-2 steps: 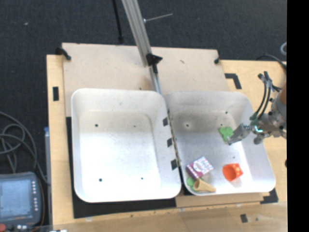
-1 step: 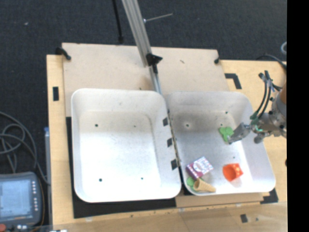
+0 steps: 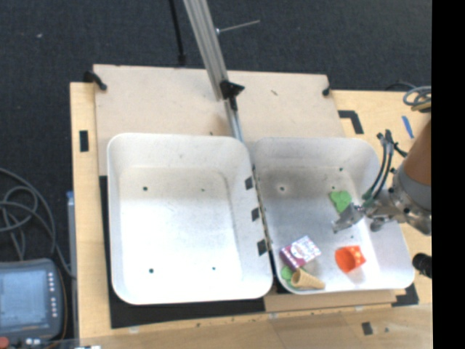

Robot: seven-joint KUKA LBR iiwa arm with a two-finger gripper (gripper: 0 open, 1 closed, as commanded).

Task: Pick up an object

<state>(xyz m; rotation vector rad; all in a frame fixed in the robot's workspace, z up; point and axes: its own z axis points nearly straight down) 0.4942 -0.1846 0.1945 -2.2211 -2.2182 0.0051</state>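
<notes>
My gripper (image 3: 362,219) hangs over the right bin (image 3: 320,151), near its right side. It is open, with nothing between its fingers. A green block (image 3: 339,198) lies just up and left of it. An orange block (image 3: 349,259) lies just below it. Along the bin's front edge rest a purple and white box (image 3: 300,251), a tan cone (image 3: 308,280) and a small green piece (image 3: 288,273).
The left bin (image 3: 123,158) stands beside the right one, the two touching along a shared rim. A slanted metal pole (image 3: 207,42) rises behind the bins. The arm's grey body (image 3: 415,177) and its cables reach in over the right bin's right wall.
</notes>
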